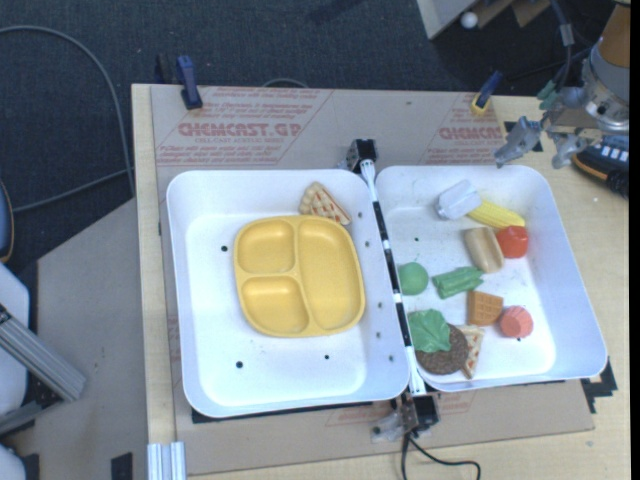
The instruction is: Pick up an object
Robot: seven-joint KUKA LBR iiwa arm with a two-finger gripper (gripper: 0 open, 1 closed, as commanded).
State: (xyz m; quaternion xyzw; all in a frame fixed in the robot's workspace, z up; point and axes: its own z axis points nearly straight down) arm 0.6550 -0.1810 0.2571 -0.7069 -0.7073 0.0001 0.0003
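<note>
The robot's grey metal gripper (537,140) hangs up near the top right corner of the right white bin (572,268), just past its far rim. Its two fingers (513,145) look spread apart, and nothing sits between them. The toys to pick from all lie in the right bin, below the gripper. There is a small white block (458,200) touching a yellow toy corn cob (496,214). Just under them are a tan toy bread roll (484,249) and a red toy tomato (513,241), side by side. Near the middle are a round green ball (412,277) and a green toy pepper (457,282). Lower down sit an orange square cracker (485,308), a pink round toy (516,322), a green leaf (431,329) and a brown round cookie (445,354). The left white bin (200,268) holds a yellow plastic plate with three parts (298,275), and a tan toy waffle piece (323,204) lies just beside the plate's far edge.
</note>
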